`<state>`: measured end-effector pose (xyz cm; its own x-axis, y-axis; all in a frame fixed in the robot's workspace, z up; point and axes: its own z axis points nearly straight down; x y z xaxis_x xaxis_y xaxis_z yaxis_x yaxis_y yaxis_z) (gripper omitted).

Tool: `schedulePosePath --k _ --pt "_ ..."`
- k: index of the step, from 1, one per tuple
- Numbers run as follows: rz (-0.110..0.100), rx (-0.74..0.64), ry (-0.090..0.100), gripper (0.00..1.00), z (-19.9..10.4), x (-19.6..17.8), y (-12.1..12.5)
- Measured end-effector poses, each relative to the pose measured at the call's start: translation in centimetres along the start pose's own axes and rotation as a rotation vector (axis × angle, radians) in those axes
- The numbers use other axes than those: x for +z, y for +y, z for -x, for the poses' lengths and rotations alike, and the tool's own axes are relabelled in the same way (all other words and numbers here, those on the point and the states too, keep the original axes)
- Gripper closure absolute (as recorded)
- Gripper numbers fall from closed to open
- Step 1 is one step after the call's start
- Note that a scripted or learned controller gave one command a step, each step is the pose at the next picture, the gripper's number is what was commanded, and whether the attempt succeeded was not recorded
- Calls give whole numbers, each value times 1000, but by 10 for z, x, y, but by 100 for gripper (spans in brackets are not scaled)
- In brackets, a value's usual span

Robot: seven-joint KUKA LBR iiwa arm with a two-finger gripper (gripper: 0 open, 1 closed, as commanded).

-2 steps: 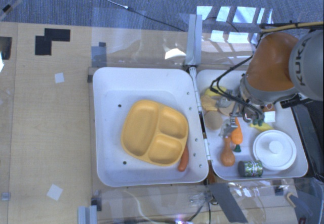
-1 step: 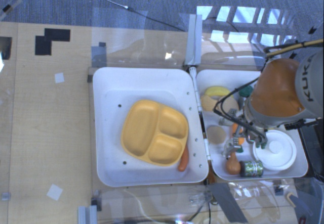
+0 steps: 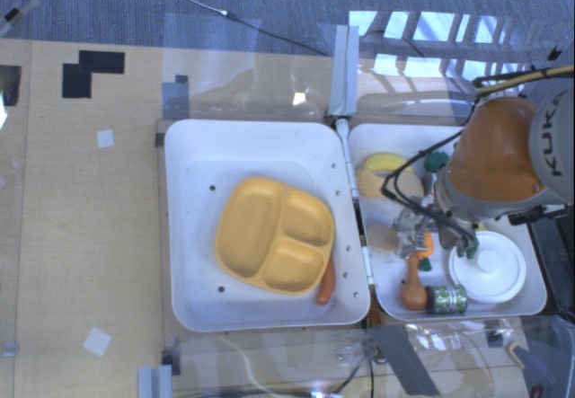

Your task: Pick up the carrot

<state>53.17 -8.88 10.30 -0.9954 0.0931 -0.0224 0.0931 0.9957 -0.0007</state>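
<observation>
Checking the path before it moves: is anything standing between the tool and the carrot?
Yes: the tool is over the right bin, while the carrot lies in the left bin against the yellow plate. The divider wall stands between them.

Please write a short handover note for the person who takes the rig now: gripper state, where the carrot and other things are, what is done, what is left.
Gripper: low over the right bin; whether it is open or shut cannot be told.
Carrot: lies in the left bin, against the lower right edge of the yellow divided plate, near the wall between the bins.
Right bin also holds a yellow fruit, an orange-brown gourd-like piece, a dark can and a white round dish.
Done: nothing; the carrot is not lifted.
Left: move to the left bin, grasp the carrot, lift it.
</observation>
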Motion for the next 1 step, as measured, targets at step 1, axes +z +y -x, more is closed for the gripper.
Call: schedulePosePath --k 1 --pt "1 75 7 100 -26 -87 7"
